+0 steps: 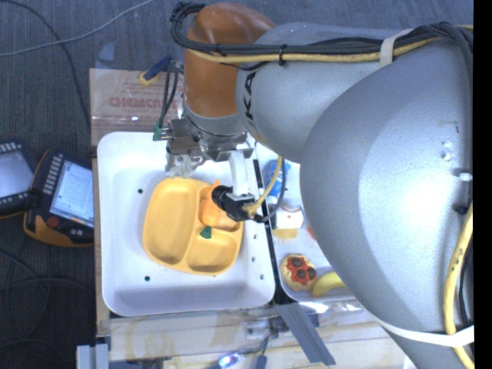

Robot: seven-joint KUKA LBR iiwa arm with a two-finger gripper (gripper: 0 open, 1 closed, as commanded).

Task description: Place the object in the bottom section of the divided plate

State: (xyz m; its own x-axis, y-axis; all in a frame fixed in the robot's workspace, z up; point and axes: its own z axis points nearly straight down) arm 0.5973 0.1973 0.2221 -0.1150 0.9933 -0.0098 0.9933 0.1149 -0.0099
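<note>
From the fixed camera above the bench, the yellow plastic divided plate (173, 221) lies in the shallow white left bin (123, 283). The task's thing, a small orange carrot-like toy with a green stub (219, 220), rests on the plate's right side, in the upper of the two small compartments. Its green end sits at or near the ridge to the lower one. The main risk, as I judge it, is a poor pick. The toy lies low against the plate's raised walls, so a descent slightly off line could strike the rim or ridge and tip or slide the light plate across the bin. The toy might also be nudged along or roll back into the wrong compartment. A release from too high could let it bounce over the ridge. The claw (184, 160) hangs under the orange-banded wrist at the plate's far edge, up and to the left of the toy and apart from it. Nothing can be seen held in it, and I cannot tell whether it is open or closed, nor whether it touches the plate rim.
</note>
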